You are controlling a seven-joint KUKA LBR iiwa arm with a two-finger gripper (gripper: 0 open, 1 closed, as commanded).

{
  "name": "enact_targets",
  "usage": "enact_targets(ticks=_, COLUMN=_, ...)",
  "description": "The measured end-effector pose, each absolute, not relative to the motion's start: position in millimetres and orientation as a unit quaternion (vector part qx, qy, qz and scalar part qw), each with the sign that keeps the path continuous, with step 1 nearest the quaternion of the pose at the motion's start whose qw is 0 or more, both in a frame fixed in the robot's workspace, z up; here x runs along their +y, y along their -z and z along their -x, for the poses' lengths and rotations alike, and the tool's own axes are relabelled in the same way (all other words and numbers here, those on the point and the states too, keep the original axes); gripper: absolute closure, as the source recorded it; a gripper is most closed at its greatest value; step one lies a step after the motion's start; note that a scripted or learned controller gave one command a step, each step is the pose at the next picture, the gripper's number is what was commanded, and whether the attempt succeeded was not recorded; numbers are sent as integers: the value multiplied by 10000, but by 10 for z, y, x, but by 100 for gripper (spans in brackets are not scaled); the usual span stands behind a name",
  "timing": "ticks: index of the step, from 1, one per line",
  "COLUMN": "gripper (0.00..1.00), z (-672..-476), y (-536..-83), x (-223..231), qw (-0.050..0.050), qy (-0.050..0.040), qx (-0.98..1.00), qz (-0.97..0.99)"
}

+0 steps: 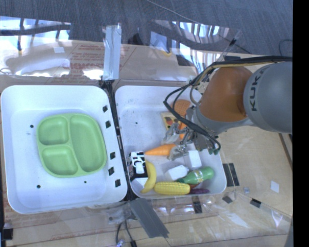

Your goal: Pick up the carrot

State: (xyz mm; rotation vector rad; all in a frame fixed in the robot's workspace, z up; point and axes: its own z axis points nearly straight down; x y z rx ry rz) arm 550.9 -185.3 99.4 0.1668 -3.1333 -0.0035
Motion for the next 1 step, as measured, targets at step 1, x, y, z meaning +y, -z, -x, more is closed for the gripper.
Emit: enact_targets(ticks=1, gripper=100, z=-5634, y=-2038, x=-1563, qw=-25, qy=-3, qx=-9986, qz=534)
